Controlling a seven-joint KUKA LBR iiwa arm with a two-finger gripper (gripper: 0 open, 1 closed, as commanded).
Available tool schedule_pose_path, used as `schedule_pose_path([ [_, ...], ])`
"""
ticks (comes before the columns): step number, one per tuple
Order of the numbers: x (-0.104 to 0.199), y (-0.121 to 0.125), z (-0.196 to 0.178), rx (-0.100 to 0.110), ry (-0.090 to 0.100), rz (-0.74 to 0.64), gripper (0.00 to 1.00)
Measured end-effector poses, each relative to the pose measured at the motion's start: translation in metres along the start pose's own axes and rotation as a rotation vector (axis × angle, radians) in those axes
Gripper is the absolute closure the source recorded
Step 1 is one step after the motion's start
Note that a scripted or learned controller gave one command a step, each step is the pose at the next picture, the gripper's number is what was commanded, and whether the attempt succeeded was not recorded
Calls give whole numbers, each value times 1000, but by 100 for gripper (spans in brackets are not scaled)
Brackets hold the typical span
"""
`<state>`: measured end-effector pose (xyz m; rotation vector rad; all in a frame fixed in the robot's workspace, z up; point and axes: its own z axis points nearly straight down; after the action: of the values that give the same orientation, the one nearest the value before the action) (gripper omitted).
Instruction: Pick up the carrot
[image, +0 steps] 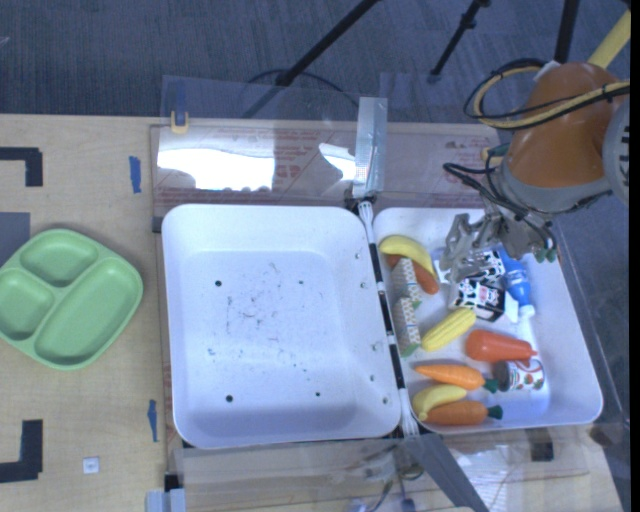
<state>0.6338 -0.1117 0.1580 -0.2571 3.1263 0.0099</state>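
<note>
- The carrot (451, 375) lies flat in the right bin (578, 395), toward the near side, its tip pointing at the divider between the two bins
- Just behind it sits a corn cob (448, 328), and to its right a fatter orange vegetable (498, 346)
- Nearer the front rim lie a second orange carrot-like piece (464, 412) and a small banana (432, 398) touching it
- Another banana (406, 251) rests at the far left corner of that bin, beside a patterned stick-shaped packet (407, 300)
- The gripper (462, 252) hangs over the far part of the right bin, well apart from the carrot; whether its fingers are apart or together cannot be told
- A black-and-white carton (481, 288) and a blue bottle (517, 287) lie just below the gripper
- The left bin (270, 320) shows only bare white floor
- A green divided plate (62, 296) sits on the bench at the left
</note>
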Motion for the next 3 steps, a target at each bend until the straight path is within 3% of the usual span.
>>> schedule_pose_path([
  [1,0,0,0,0,0,0,0],
  [2,-36,7,38,4,0,-161,0],
  [3,-37,10,34,3,0,-407,0],
])
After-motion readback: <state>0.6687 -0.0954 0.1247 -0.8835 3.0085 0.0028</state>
